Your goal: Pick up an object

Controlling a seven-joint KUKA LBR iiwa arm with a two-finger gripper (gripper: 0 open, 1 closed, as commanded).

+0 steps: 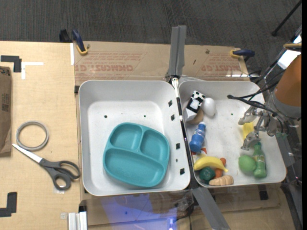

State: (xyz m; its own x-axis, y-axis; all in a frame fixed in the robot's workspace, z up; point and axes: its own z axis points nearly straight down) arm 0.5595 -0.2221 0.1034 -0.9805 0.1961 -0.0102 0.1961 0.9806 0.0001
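Jaws of the gripper [253, 131] hang spread, with no item visibly pinched between them, low over the right side of the right bin [230, 87]. By the look of it, the step in hand is the approach to a pick, with nothing lifted yet. Of the 2 bins, the left bin [96, 97] carries only a teal divided plate [137, 153] with bare floor around it, while the right one is crowded along its near wall: a green bottle [259, 162] and a green ball [246, 163] just below the fingertips, a yellow piece [247, 129] beside them, a banana [209, 163], a blue bottle [197, 139] by the divider, and a black-and-white toy [195, 101] with a white egg [209, 106] further back. The next move likely calls for a short straight descent and a firm close. The right wall sits close, so open room lies toward the bin's bare centre.
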